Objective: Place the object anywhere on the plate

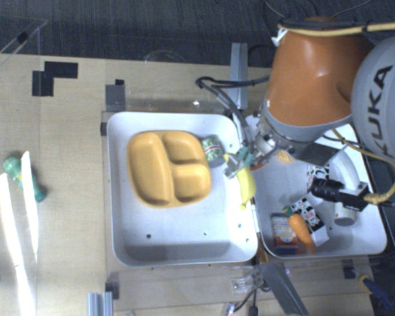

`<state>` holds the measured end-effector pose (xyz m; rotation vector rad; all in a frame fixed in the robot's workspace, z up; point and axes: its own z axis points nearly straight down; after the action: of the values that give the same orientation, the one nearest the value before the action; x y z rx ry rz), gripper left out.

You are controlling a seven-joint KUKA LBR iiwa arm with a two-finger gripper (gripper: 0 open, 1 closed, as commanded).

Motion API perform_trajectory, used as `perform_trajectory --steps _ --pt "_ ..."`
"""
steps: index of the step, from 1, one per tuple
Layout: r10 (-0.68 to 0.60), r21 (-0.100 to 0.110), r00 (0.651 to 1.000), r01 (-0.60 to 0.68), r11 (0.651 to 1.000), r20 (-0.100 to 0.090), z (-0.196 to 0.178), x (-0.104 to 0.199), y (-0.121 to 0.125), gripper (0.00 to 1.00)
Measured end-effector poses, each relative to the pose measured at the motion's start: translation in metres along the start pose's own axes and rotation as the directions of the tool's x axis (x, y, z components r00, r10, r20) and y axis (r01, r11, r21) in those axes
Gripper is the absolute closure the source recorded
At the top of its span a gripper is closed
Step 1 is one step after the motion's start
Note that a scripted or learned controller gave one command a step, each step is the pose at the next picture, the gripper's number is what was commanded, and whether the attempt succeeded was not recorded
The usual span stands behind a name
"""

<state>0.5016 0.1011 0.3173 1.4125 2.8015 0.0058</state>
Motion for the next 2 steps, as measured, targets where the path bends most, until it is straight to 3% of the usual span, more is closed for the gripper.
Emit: perform_trajectory --steps 1,2 --pt "0.036 -0.004 0.999 -0.036 0.999 0.003 -0.112 -0.054 0.024 1.00" --pt "0.108 0.001 0.994 -0.108 0.994 0.000 0.044 -0.011 -0.026 1.00"
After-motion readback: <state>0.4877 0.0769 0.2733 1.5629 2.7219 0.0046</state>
